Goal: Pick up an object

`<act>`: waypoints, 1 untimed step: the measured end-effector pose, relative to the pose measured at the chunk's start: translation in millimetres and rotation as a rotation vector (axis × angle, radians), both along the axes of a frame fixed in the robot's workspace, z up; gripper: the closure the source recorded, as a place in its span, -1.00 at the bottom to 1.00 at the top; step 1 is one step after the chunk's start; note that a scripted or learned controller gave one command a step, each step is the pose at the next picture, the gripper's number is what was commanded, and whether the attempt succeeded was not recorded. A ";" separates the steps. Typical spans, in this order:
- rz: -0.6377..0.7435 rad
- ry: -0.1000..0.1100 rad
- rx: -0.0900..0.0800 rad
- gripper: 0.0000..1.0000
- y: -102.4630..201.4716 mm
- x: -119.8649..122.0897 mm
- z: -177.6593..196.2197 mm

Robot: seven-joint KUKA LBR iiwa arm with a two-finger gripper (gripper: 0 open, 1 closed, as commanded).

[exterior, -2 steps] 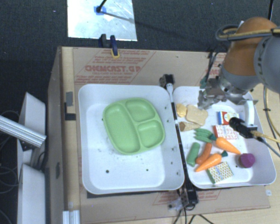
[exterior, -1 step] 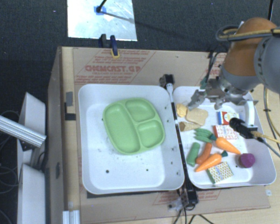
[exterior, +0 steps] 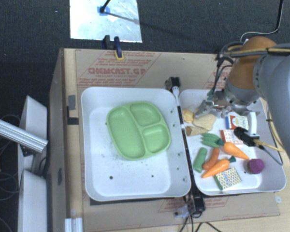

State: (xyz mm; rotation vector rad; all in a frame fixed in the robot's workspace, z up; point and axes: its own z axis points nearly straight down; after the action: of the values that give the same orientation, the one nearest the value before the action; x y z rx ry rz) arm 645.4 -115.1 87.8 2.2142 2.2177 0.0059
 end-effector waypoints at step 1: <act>0.003 0.003 0.002 -1.00 31.7 24.4 -1.8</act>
State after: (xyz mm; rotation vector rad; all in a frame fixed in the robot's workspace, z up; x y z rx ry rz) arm 669.8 -83.4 86.0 2.2136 2.2242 0.0047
